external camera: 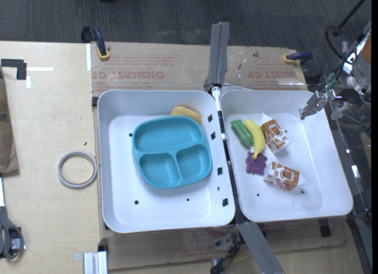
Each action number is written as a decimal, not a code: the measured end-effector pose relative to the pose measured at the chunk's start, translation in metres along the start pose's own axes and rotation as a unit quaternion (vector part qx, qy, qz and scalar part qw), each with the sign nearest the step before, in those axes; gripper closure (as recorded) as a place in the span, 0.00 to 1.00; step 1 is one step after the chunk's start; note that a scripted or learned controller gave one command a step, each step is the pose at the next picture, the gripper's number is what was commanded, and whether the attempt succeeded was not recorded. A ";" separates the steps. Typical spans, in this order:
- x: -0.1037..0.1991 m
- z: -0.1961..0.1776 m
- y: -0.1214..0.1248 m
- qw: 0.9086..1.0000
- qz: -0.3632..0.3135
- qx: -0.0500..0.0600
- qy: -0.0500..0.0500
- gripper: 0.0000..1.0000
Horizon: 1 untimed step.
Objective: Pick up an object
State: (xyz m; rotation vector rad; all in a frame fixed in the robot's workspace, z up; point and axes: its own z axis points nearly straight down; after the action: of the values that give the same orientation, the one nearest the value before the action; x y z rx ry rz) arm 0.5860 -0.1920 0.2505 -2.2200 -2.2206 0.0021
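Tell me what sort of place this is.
Most likely a robotics lab bench set up for pick-and-place trials. Two white bins sit side by side on clamped cardboard, one holding a blue divided tray, the other toy food such as a banana.

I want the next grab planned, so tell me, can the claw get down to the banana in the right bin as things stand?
Probably yes. The claw sits at the right bin's far right rim. The banana lies uncovered, though a green piece and a carton crowd its sides.
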 end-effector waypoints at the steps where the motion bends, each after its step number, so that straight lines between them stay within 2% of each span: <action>1: 0.066 0.098 0.053 0.994 0.107 0.001 0.000 0.00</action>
State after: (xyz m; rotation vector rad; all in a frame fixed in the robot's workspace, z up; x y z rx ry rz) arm 0.6388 -0.1261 0.1529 -2.4441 -1.9707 0.0044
